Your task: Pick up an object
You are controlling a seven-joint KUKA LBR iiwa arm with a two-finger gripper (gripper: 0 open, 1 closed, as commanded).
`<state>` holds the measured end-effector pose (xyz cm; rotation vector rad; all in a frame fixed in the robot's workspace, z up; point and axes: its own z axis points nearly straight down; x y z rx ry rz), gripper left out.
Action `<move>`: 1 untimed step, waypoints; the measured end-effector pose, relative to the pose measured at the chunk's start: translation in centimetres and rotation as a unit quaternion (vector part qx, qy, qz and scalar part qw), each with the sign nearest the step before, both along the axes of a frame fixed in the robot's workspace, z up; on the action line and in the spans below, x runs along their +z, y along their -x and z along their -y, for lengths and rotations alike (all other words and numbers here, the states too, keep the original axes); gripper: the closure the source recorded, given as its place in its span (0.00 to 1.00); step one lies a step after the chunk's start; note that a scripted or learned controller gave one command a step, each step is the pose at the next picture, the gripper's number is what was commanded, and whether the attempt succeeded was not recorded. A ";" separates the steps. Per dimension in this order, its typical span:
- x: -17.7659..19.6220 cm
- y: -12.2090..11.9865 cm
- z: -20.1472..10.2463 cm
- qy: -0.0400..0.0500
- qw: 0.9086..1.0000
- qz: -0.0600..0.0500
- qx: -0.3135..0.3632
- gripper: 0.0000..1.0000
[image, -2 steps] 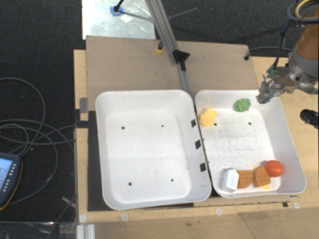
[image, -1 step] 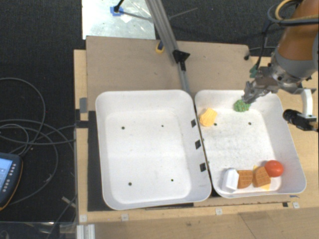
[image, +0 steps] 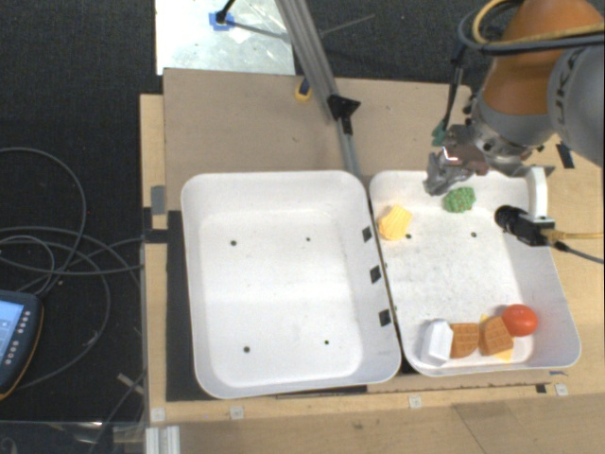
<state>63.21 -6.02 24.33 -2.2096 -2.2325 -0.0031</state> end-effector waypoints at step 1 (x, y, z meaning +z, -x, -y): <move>-1.2 -0.3 -5.2 0.000 1.000 0.000 0.000 1.00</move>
